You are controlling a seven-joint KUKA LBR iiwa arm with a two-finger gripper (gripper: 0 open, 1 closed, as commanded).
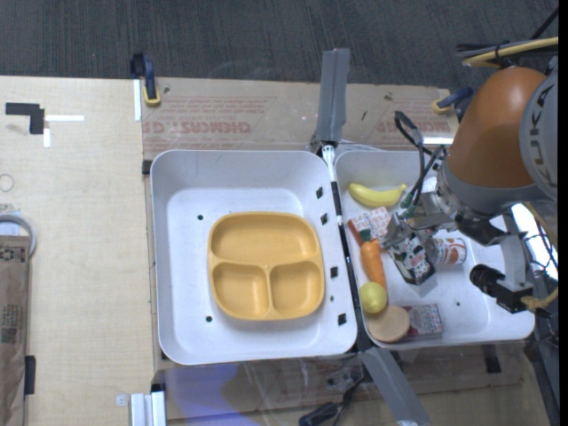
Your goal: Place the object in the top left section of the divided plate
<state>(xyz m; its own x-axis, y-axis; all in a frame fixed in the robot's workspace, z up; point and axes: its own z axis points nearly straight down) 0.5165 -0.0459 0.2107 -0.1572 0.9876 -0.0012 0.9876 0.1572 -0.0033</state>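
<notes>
The gripper, its state unclear, hangs over the right bin's clutter, apart from the divided plate.

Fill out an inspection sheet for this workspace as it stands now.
Surface: light wooden bench bearing two white bins, the left bin and the right bin, side by side.
Job's things: yellow divided plate in the left bin, with one wide section at the top and two smaller ones below.
Clutter: in the right bin, a banana, carrot, lemon, round wooden disc, small can and printed packets.
Grippers: gripper low over the right bin's pile; grasp cannot be judged.
Cables: black cables along the arm.
Surroundings: dark carpet; cardboard sheet behind the bins.
</notes>
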